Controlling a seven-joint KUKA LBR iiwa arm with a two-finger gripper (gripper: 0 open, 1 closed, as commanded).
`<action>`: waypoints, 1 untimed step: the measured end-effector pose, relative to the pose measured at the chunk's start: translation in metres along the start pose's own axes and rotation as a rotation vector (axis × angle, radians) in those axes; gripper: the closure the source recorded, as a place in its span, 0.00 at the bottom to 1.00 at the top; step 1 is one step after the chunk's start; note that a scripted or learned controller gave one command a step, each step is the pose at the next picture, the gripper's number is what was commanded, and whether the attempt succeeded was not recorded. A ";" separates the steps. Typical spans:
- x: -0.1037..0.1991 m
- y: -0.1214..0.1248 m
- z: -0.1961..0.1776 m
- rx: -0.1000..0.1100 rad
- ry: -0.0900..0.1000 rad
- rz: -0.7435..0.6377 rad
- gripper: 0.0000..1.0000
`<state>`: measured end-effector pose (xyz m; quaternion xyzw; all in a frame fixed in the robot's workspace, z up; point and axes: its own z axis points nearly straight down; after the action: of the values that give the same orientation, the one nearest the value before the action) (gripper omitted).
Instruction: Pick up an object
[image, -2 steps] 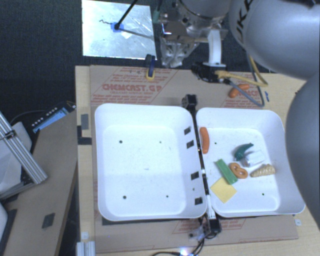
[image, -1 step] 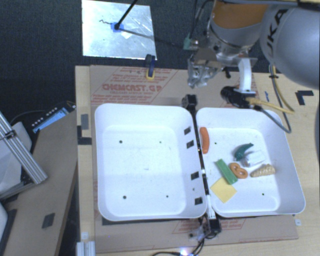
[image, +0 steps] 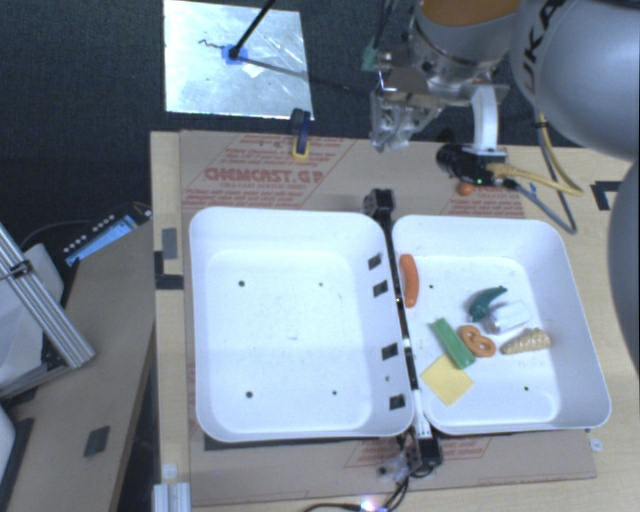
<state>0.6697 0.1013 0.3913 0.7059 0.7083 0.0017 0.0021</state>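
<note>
Toys lie in the right bin (image: 560, 250), and any one of them could be my pick; an orange sausage-shaped piece (image: 408, 279) lies near the wall that this bin shares with the left bin (image: 215, 240); a teal curved thing (image: 487, 300) touches a small white lump (image: 510, 316); an orange ring (image: 477, 341) sits beside a green stick (image: 454, 342), close enough that they seem to touch; a tan bumpy piece (image: 526, 341) lies just right of the ring; a flat yellow square (image: 446, 380) sits just below the green stick.

My gripper (image: 392, 122) hangs high over the far end of the bench (image: 250, 165), well apart from all the toys; nothing is pinched in it, and I cannot tell how it is set, because it is too blurry up there.

Here is what I think could go wrong; the toys in the middle are crowded, so I might bump two at once and grab none; the yellow square looks very flat, so I may slide over it; the sausage lies close to the wall, so I could hit the wall first; the ring could roll or tip away.

The bins look smooth, white and shallow, with rounded corners; the toys look like hard, shiny plastic; the tan one looks bumpy; the bench top looks like brown board with red letters.
</note>
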 end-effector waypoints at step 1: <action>0.040 -0.005 -0.013 0.002 0.002 -0.003 1.00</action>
<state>0.6646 0.1415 0.4045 0.7049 0.7093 0.0017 0.0007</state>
